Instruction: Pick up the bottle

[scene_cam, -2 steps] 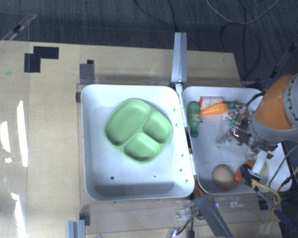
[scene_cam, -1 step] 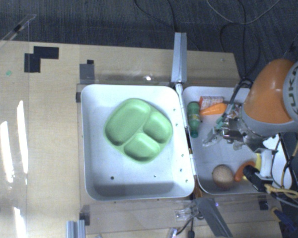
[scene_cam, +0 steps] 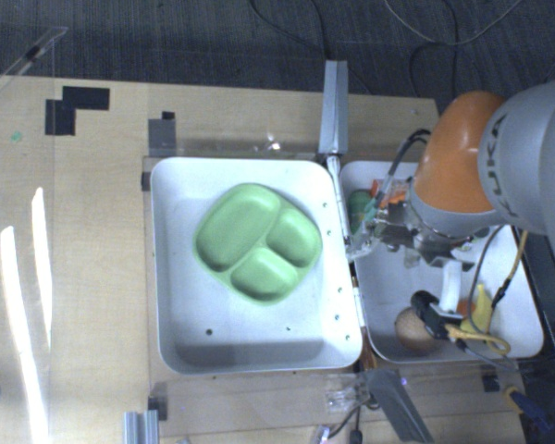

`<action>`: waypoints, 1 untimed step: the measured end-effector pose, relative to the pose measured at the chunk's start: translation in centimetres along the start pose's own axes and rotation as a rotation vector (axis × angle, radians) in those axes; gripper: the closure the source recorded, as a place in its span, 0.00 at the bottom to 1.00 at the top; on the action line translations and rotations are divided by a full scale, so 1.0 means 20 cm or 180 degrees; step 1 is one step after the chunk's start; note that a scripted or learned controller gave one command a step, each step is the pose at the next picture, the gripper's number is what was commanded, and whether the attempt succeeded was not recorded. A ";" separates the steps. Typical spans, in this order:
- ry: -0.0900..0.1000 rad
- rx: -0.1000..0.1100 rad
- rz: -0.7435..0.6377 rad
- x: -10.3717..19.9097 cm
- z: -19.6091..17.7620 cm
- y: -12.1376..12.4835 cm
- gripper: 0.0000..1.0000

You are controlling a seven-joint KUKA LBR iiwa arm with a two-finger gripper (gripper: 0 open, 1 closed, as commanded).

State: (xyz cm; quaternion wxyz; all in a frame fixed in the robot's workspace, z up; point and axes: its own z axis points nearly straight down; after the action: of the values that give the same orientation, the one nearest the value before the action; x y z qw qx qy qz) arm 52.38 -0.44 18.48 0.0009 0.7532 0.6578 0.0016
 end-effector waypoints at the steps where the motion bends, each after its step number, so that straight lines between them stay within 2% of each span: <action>1: -0.0002 0.0001 0.0004 -0.25 0.00 -0.15 0.00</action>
State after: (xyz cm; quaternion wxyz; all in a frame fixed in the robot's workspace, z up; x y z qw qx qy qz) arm 48.74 -4.92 18.45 0.0010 0.7536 0.6573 0.0012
